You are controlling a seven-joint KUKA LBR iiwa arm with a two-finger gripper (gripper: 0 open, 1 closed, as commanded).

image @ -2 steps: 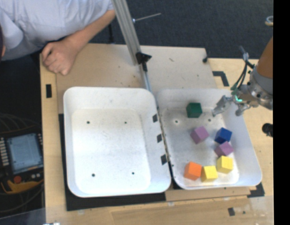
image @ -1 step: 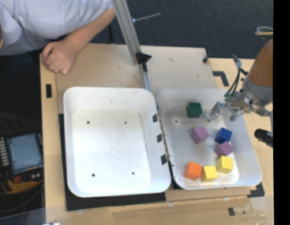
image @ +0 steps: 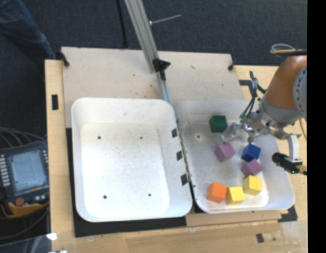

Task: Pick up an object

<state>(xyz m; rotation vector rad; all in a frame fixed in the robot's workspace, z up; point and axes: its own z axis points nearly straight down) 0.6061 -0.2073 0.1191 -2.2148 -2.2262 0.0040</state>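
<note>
A light wooden counter (image: pixel 99 73) seen from above at a slant, carrying two shallow white plastic bins side by side; the left bin (image: pixel 78 115) is the larger in the picture, with a speckled white floor; the right bin (image: pixel 197 120) holds seven small coloured cubes. A dark green cube (image: pixel 218 123) sits toward the far side of the right bin, apart from the rest; a pale purple cube (image: pixel 224 152) lies below it, nearer the bin's middle; a blue cube (image: pixel 251 152) sits to its right, with a second purple cube (image: pixel 252 167) just beside and below the blue one; along the near edge, an orange cube (image: pixel 217 192), a yellow cube (image: pixel 236 194) and another yellow cube (image: pixel 253 184) form a close row, each just beside the next.

A grey robot arm with an orange band (image: pixel 286 86) reaches in from the right over the right bin; its metal two-finger end effector (image: pixel 240 131) hangs between the green cube and the blue cube, above the pale purple cube; whether it is spread or pressed together cannot be told, and no cube is seen gripped in it.

A slanted aluminium pole (image: pixel 141 28) rises from the far side of the counter between the bins; a handheld control pendant with a grey screen (image: pixel 23 175) rests on the dark floor at the left.
</note>
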